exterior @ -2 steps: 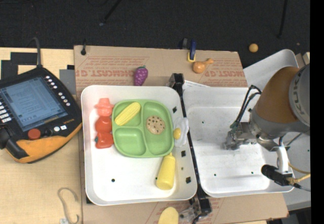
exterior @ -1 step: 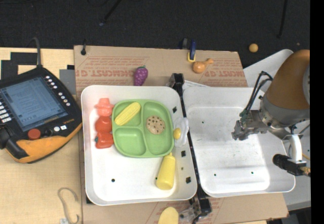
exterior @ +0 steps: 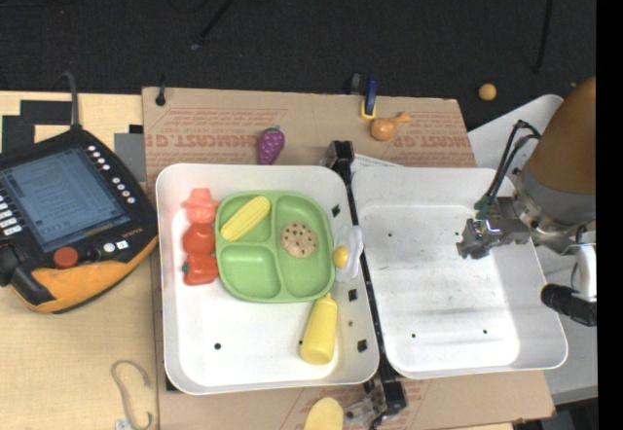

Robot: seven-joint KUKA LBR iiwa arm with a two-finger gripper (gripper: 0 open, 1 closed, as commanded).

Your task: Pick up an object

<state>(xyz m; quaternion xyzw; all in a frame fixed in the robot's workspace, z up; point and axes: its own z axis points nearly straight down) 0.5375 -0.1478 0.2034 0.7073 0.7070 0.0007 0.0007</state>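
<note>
Overhead, my gripper [exterior: 474, 241] hangs above the right bin [exterior: 438, 321]; whether it is clenched or released cannot be told. Pickable objects, including the yellow bottle [exterior: 319, 330], lie in the left bin [exterior: 243, 360].

The arm [exterior: 574, 141] is cut off by the right edge. The gripper [exterior: 474, 241] is too small and dark to read. A yellow object [exterior: 323, 413] is cut by the bottom edge.

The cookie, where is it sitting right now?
The cookie lies in the green plate's upper right compartment, in the left bin, right of the corn.
</note>
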